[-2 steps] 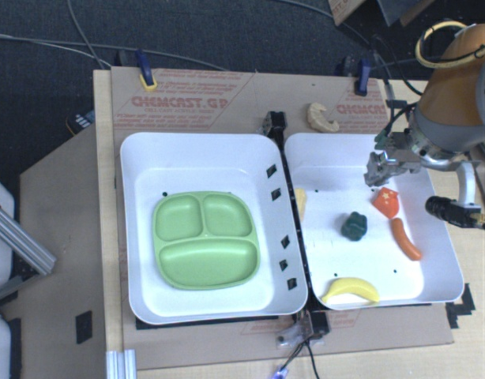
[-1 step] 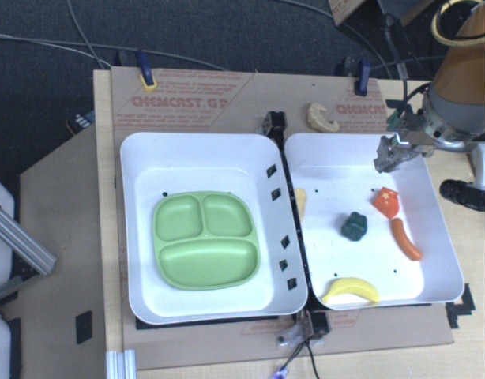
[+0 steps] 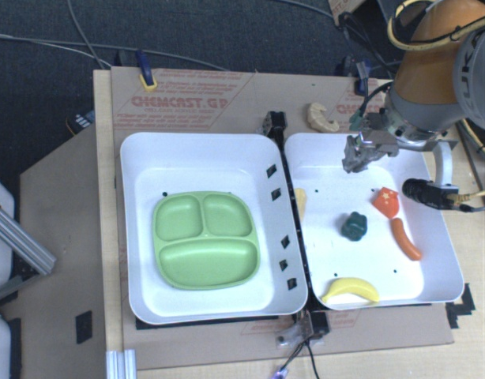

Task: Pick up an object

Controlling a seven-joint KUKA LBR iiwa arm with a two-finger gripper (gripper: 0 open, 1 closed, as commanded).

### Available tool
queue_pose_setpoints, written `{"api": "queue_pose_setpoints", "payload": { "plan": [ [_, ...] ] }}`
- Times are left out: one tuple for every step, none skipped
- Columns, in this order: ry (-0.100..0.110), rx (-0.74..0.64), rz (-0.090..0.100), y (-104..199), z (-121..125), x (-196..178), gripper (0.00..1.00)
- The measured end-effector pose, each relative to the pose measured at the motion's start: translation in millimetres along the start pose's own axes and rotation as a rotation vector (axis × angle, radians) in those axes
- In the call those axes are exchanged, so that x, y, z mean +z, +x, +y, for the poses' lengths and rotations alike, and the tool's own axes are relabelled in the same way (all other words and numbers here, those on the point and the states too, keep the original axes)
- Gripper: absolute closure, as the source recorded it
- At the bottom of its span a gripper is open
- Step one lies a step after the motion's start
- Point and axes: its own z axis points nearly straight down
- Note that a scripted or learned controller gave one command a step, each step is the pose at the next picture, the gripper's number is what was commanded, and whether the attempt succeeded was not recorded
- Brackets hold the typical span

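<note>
Well inside right bin (image 3: 432,287): pincer (image 3: 355,163).

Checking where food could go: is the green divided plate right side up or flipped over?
Right side up: the green divided plate in the left bin shows three recessed compartments facing upward.

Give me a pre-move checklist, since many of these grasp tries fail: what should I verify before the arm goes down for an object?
1. Gripper carrying nothing: ok, nothing shows between its tips.
2. Gripper over the right bin: ok, it hangs over the far part.
3. Gripper lined up above an object: not ok, the red piece and the dark green object lie nearer the camera.
4. Objects apart enough for a clean grasp: the green object stands alone, ok; the red piece and carrot are close, cannot tell if touching.
5. Banana graspable: cannot tell, it lies close to the near wall.
6. Finger opening: cannot tell.
</note>
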Motion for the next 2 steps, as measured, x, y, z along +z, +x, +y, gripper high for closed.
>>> {"api": "queue_pose_setpoints", "payload": {
  "plan": [
    [0.0, 0.001, 0.0, 48, -6, 0, 1.0],
    [0.001, 0.001, 0.0, 98, -10, 5, 1.0]
  ]
}}
